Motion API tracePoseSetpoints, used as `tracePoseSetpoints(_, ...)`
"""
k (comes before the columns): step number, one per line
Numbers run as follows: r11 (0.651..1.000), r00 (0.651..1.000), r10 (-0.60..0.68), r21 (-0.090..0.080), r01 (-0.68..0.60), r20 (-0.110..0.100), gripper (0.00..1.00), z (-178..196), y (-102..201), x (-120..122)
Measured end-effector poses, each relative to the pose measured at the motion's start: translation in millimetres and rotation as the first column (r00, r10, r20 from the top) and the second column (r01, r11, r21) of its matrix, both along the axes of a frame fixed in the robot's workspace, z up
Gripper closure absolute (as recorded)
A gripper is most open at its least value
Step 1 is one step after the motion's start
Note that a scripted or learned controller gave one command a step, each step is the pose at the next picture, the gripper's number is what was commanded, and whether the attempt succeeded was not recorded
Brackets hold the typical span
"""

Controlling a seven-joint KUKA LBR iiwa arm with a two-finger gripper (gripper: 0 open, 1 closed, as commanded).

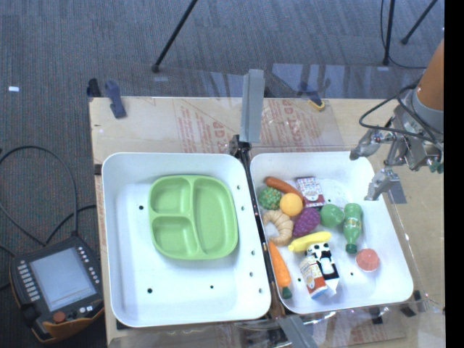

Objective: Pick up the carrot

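Open and empty, the gripper (382,171) hangs over the right bin (402,267)'s far right rim; the carrot (280,264) lies lengthwise along the opposite, left wall, well apart.

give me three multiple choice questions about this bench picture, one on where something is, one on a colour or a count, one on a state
1. Where does the carrot lie?
A. on the green tray
B. at the right bin's left wall
C. on the floor

2. How many compartments has the green tray?
A. three
B. five
C. one

3. What is the end effector doing?
A. gripping the carrot
B. pressing on the tray
C. hanging over the right bin's far right corner, holding nothing

Answers: B, it lies along that wall near the croissant; A, two small sections and one long; C, nothing sits between its fingers.
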State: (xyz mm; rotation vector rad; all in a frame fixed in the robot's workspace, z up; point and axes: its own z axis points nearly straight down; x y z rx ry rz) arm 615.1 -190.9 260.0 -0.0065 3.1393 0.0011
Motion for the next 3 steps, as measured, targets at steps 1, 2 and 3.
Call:
tracePoseSetpoints(1, 0.993, 0.993, -0.122, 0.003, 0.122, -0.007, 0.00, -75.3, 96.7, 3.1)
tracePoseSetpoints(2, 0.994, 0.994, -0.109, 0.001, 0.109, -0.009, 0.00, -175.7, 111.1, -26.6)
tracePoseSetpoints(3, 0.995, 0.995, -0.105, -0.001, 0.105, 0.002, 1.00, -161.2, 111.7, -22.8)
